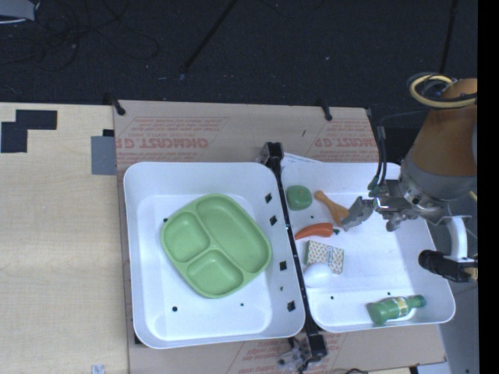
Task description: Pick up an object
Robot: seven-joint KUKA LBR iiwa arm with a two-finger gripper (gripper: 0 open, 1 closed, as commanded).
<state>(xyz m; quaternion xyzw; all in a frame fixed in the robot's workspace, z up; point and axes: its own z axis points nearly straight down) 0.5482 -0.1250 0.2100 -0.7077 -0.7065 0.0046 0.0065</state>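
Bottle [396, 308], green with a pale label, lies on its side at the right bin's [437, 306] near edge, closest to the lens. Larger first otherwise: left bin [148, 248] carries a green three-part plate [215, 244], smooth moulded plastic, set diagonally. Right bin's far-left corner groups the graspable bits: green round lump [299, 197], orange carrot-like piece [315, 230], patterned packet [324, 255], white egg-like shape [317, 274]. Gripper [378, 210] hovers over the carrot's side, nothing between its fingers; jaw state unclear.

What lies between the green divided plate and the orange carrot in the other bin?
In the camera view, between the green divided plate and the orange carrot lie only the two bins' adjoining white walls with their black clips.
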